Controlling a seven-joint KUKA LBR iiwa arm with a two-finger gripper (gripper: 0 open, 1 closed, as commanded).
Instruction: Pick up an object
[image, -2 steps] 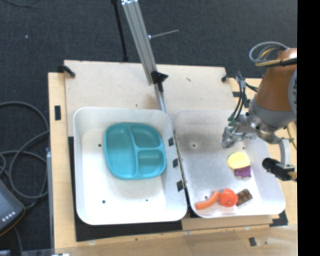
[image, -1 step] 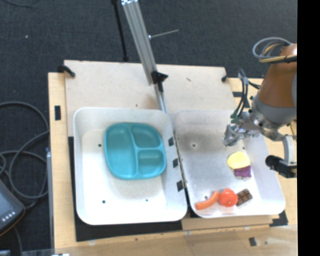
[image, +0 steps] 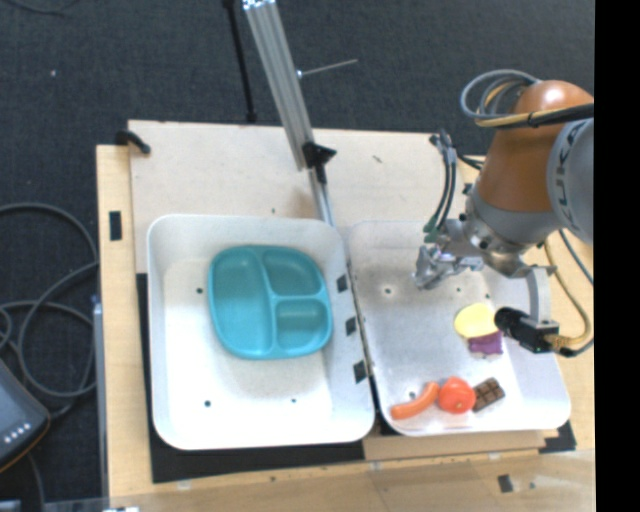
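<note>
The right bin (image: 400, 300) holds a yellow piece (image: 474, 321) with a purple piece (image: 487, 344) just below it. Near its front edge lie an orange carrot-shaped piece (image: 414, 401), a red-orange ball (image: 456, 395) and a brown block (image: 487, 392). My gripper (image: 433, 268) hangs over the back middle of this bin, left of and above the yellow piece. Nothing shows between its fingers.
The left bin (image: 180, 330) carries a teal divided plate (image: 270, 300). A slanted metal post (image: 285, 85) rises from behind the bins' shared edge. A black part with cables (image: 528, 330) sticks out beside the purple piece.
</note>
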